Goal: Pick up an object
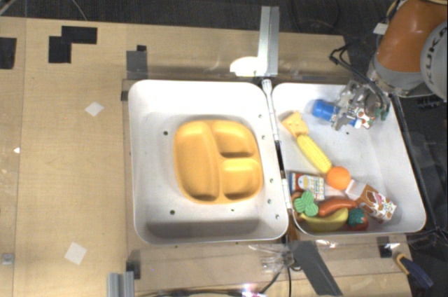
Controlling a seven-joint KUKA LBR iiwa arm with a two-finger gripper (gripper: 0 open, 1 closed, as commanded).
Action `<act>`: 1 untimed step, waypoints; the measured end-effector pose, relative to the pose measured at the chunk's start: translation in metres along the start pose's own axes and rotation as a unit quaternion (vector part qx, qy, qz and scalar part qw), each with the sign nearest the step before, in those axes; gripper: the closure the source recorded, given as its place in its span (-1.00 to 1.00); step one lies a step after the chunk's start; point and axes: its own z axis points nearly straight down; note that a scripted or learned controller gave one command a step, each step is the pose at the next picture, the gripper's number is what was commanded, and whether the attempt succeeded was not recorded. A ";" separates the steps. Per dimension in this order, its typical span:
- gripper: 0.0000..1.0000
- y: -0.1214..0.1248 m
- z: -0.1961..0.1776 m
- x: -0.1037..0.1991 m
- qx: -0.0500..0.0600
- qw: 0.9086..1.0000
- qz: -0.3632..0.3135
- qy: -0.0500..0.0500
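The tool [358,110] sits low in the upper right of the frame, over the right bin [409,169], just beside a blue object [323,108]; whether it is spread or pinching I cannot tell; the step looks like the reach; next comes closing squarely, then lifting.

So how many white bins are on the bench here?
2. The left bin holds a yellow divided tray; the right bin holds the toy food pile, with the gripper over its far end beside a blue object.
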 end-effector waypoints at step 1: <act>1.00 0.053 -0.046 0.065 -0.001 0.995 0.097 0.005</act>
